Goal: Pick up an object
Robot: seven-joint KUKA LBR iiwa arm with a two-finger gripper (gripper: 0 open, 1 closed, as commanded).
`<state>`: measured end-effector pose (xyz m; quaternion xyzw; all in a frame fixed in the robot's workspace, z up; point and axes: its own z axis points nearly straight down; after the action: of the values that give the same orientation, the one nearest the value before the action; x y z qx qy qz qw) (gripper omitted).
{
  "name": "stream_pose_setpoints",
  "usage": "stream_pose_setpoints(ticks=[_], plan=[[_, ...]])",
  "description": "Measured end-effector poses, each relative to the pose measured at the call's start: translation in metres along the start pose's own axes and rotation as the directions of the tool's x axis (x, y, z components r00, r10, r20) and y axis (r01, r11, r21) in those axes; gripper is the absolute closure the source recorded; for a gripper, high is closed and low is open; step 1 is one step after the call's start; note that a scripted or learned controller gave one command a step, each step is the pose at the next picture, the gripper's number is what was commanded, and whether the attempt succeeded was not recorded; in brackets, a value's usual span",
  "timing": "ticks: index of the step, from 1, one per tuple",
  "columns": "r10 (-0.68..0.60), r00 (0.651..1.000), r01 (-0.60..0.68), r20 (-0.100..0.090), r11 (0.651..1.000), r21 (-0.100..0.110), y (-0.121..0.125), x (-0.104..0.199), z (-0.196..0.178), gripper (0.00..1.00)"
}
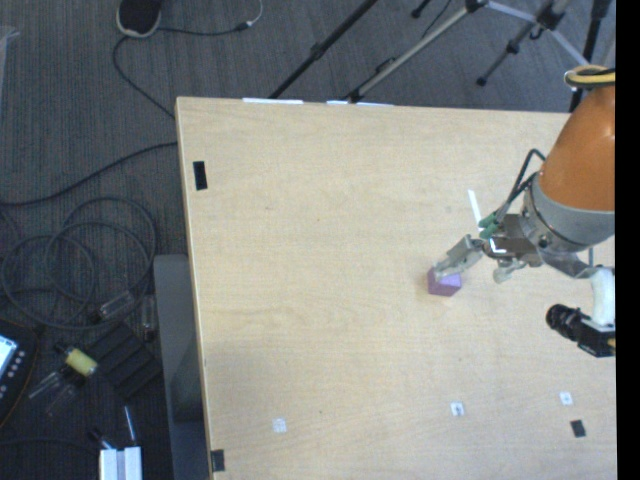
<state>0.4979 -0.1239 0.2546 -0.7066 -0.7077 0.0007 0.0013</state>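
The arm's fingers (462, 257) reach in from the right over the pale wooden table (330, 268), and they point down and to the left, towards a small purple block (445, 283). The block sits on the table just below and slightly left of the fingertips; one metal finger appears to touch its upper edge, though the view is too coarse to be sure of contact. Whether the fingers are spread or pressed together cannot be told from this angle, since they overlap into one grey shape, and the block is not clearly seen between them. Behind the fingers, up and to the right, the wrist carries a grey collar and the orange band (592, 148), with thin cables looping beside it. A short white strip (474, 205) lies on the table just above the fingers. Farther right and below them a black fitting (575, 326) sticks out near the table's edge. Well away to the left of the fingers, a small black mark (200, 175) sits near the table's left rim. Beyond that rim the grey carpet floor (60, 118) bears tangled black cables (80, 258), and tripod legs (440, 28) cross it far above the fingers.
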Motion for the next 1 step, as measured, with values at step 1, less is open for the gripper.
stream_pose_setpoints(ticks=[1], plan=[[0.042, 0.999, -0.042, 0.0, 0.999, 0.001, 0.0391, -0.0296, 0.0885, 0.0]])
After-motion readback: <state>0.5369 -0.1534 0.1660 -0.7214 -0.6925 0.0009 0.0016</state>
